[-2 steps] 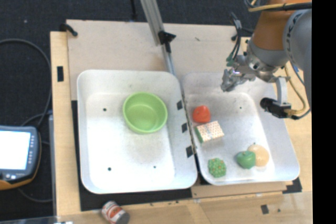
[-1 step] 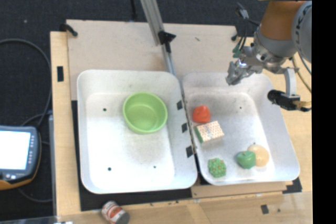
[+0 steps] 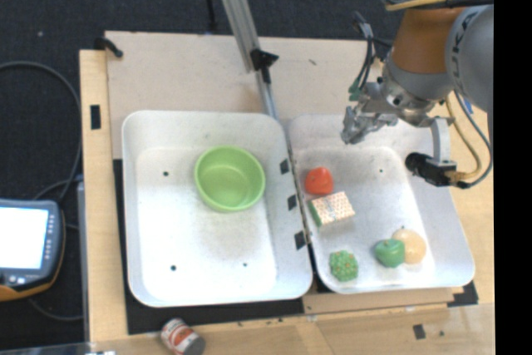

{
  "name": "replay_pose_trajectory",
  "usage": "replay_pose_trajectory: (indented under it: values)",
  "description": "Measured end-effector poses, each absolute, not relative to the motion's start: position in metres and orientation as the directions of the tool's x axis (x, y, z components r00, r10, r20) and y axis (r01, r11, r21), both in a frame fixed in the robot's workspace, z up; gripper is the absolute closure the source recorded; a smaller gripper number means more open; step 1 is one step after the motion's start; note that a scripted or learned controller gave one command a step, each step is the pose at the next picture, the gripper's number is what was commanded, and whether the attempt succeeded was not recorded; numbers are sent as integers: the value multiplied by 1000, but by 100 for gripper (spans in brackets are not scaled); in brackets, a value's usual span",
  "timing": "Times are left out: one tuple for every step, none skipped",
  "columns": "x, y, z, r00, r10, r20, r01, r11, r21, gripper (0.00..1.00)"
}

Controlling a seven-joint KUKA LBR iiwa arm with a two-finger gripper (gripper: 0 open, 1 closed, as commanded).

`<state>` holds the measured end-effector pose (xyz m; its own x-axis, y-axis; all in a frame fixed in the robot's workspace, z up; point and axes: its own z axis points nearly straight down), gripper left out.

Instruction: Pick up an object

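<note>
Fingers above right bin's far edge, grip state unclear, red ball below-left, apart.

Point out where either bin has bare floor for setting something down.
Left bin: bare floor everywhere around the green bowl, widest along its near half. Right bin: bare patch right of the red ball, below the gripper. Its near edge is crowded.

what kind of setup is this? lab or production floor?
Most likely a research lab bench for grasping trials: two white bins on a plywood board, toy-like items such as a green bowl and red ball, and a teach pendant beside the bench. The end effector hangs above the right bin.
</note>
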<state>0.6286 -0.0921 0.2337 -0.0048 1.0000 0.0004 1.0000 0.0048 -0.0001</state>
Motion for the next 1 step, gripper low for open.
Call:
replay_pose_trajectory:
  values:
    - [619,-41,234,-6,1000,1,1000,6,0,100]
